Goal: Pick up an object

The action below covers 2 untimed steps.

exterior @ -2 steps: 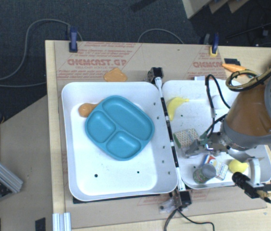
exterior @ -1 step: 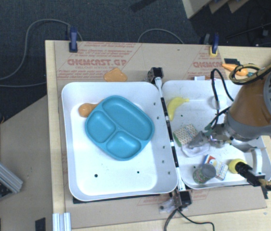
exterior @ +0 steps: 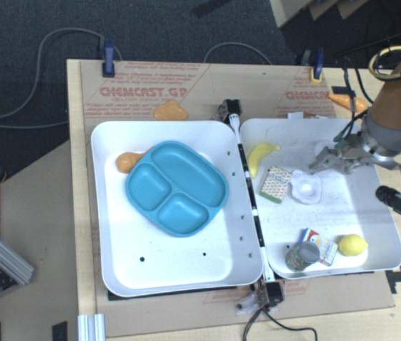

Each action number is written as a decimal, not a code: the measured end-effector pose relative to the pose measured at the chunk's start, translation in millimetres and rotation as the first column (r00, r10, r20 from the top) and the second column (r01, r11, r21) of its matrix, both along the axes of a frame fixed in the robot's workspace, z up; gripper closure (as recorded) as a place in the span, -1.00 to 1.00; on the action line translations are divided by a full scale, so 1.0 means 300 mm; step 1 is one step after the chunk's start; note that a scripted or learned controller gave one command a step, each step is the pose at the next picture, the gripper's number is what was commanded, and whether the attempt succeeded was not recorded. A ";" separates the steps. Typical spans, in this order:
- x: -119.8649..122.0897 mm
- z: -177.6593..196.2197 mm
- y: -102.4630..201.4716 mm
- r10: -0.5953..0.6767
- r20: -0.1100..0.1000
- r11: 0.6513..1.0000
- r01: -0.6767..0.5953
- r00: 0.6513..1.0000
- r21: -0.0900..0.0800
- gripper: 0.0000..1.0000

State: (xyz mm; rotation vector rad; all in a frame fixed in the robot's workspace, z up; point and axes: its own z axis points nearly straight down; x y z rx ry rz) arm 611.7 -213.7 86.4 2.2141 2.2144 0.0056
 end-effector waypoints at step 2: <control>-0.109 0.181 0.167 0.001 -0.015 1.000 -0.001 1.000 0.009 -1.00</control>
